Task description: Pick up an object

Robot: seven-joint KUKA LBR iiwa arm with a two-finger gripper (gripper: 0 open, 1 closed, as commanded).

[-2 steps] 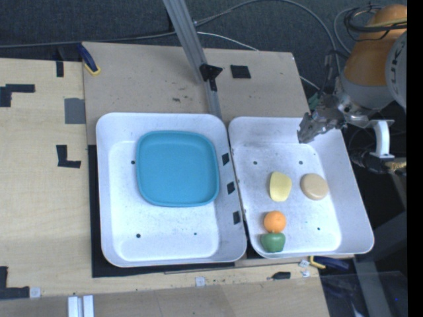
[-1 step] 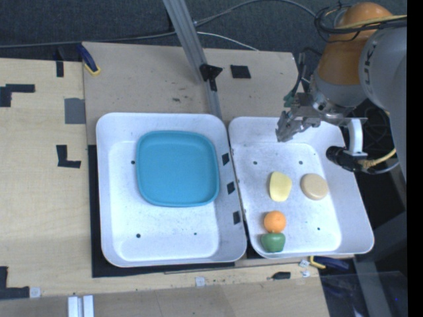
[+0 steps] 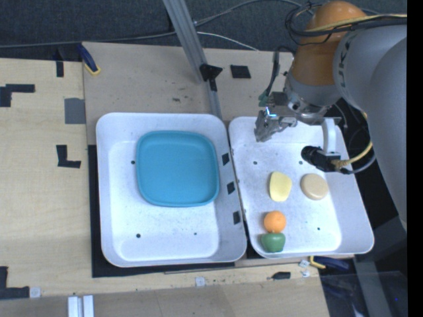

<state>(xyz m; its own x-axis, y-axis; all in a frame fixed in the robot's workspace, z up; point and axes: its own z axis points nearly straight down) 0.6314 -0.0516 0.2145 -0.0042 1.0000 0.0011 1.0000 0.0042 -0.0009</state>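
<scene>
In the right bin (image 3: 344, 243) lie a yellow lemon-shaped piece (image 3: 279, 186), a beige round piece (image 3: 314, 187), an orange ball (image 3: 274, 221) and a green piece (image 3: 272, 242) just below it. My gripper (image 3: 266, 132) hangs over the bin's far left corner, well above and apart from the yellow piece. Nothing shows between its fingers. The grey arm with its orange band reaches in from the upper right.
The left bin (image 3: 112, 197) holds a blue square plate (image 3: 177, 168). A slanted metal pole (image 3: 192, 45) runs down to the gap between the bins. Black cables trail near the wrist at the right bin's far edge.
</scene>
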